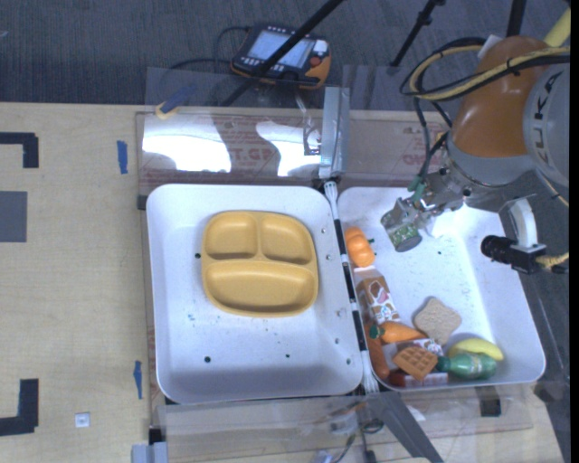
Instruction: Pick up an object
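Two white bins. Left bin (172, 298): 1 yellow divided plate (261, 262), 3 compartments. Right bin (493, 298): approx. 7 toy food items, i.e. 1 orange piece (359, 249) at left wall, 1 brown packet (374, 296), 1 carrot (398, 332), 1 bread slice (438, 318), 1 waffle (415, 362), 1 banana (478, 347), 1 green item (469, 365). Gripper (403, 226) above right bin's rear-left area, apart from items; finger state: cannot tell.

A pale wooden bench top (63, 298) spreads to the left, marked with black tape corners (23, 149) (and small blue tape strips (122, 155)). Far behind lies dark grey carpet (109, 45), where a handheld control pendant (279, 56) rests among black cables (362, 27).
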You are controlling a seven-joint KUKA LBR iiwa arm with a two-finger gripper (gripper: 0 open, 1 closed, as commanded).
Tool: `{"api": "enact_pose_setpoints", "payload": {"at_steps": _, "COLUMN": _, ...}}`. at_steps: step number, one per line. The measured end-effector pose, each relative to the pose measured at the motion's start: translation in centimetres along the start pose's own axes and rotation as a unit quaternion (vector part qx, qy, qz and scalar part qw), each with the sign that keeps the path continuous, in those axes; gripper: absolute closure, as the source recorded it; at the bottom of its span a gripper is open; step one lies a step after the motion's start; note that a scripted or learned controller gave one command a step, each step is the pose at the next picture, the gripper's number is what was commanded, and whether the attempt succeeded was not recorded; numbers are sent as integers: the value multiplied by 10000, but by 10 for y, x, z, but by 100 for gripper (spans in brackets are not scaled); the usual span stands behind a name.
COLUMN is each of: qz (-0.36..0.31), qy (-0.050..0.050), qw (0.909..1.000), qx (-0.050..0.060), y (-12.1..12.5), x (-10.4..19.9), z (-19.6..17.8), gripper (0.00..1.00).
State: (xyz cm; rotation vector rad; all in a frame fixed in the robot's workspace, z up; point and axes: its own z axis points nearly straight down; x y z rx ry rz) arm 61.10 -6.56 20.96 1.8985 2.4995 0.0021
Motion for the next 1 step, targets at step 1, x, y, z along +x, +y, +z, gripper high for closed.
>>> {"api": "enact_pose_setpoints", "payload": {"at_steps": 1, "qz": -37, "qy": -7, "qw": 10000, "qx": -10, "y": -8, "x": -7, "z": -29, "gripper": 100}}
